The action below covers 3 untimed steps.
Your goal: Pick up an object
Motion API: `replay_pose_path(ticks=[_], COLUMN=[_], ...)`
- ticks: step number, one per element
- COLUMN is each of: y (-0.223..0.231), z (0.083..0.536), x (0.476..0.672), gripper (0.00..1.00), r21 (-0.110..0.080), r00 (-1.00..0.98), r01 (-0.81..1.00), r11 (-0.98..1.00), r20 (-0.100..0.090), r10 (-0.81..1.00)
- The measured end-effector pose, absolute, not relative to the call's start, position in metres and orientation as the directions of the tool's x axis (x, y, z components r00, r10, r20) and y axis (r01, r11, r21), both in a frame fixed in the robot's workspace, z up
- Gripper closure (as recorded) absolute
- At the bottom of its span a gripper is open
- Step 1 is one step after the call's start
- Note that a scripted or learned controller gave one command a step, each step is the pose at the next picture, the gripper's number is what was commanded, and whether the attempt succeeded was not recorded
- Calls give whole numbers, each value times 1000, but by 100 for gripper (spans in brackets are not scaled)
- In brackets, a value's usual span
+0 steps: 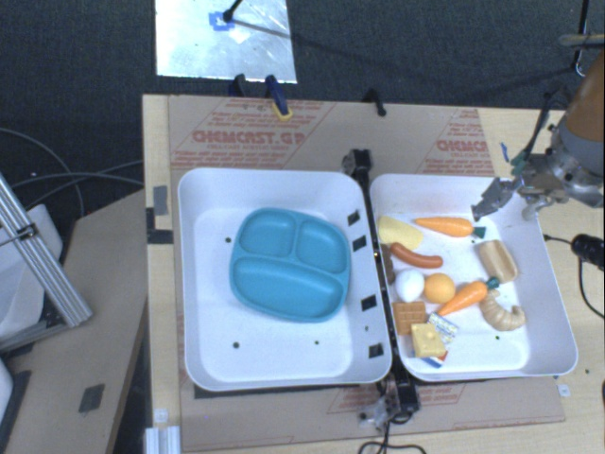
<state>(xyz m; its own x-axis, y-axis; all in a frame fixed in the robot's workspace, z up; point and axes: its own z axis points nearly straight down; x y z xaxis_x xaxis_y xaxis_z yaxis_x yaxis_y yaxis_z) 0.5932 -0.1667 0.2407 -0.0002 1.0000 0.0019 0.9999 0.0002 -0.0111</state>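
While my gripper hangs spread open and holding nothing over the back right corner of the right bin, everything I could pick lies crowded toward the bin's middle and front. Nearest me is a carrot, just beside a pale yellow wedge and a sausage. I judge the crowding to be the main risk: an egg, an orange ball, a second carrot, a bread roll and a croissant sit so close that my fingers may land on two at once, or nudge one away. The round ones could roll or squirt out as I close. The left bin holds a blue tray.
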Motion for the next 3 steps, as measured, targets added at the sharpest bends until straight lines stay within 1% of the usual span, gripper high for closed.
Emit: replay_pose_path(ticks=[1,2,3], y=[-166,-161,-153], z=[248,205,158], x=[595,602,599], gripper=[0,0,0], r21=[1,1,0], r00=[-3,-6,-5], r01=[1000,1000,1000], r11=[3,6,5], r20=[0,0,0], r10=[1000,1000,1000])
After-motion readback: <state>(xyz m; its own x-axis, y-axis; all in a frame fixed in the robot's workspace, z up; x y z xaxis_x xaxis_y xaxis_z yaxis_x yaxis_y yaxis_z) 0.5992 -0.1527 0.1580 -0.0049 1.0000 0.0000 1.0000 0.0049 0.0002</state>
